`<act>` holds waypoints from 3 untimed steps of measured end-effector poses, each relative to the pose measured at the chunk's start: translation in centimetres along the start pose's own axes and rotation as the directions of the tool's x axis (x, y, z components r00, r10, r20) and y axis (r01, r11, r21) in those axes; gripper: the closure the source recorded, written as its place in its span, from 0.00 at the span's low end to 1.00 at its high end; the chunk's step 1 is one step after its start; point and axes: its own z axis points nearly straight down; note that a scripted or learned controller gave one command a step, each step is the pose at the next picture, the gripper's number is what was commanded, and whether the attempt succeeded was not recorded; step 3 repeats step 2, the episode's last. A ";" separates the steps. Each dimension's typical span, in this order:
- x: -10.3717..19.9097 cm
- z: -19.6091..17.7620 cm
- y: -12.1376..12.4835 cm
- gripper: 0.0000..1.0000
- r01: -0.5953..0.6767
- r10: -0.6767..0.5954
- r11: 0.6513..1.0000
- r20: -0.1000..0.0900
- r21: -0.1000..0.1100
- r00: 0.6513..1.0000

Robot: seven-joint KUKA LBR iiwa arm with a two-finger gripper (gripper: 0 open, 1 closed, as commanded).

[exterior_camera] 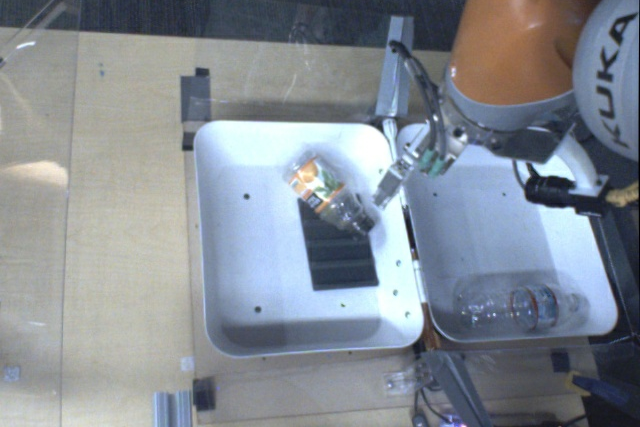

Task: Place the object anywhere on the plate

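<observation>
Clear bottle (330, 190) partly hides black plate (340, 255).

white bins (230, 245), black ribbed plate (340, 255), orange-labelled bottle (325, 187), clear bottle (515, 305)

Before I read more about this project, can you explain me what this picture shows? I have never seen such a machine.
The big grey and orange thing is a robot arm, reaching in from the right. One camera above the bench looks down at a slant. Two white bins sit side by side. The left bin holds a dark plate and a small bottle with an orange label, lying partly on the plate. The right bin holds a clear plastic bottle. The gripper is beside the small bottle; whether it grips it, I cannot tell.
</observation>
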 end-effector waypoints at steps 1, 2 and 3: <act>5.3 -0.1 3.7 0.00 -0.310 0.310 0.951 -0.001 0.004 0.951; 6.3 1.6 6.9 0.00 -0.188 0.188 0.982 -0.002 0.004 0.982; 6.3 1.6 6.9 0.00 -0.188 0.188 0.982 -0.002 0.004 0.982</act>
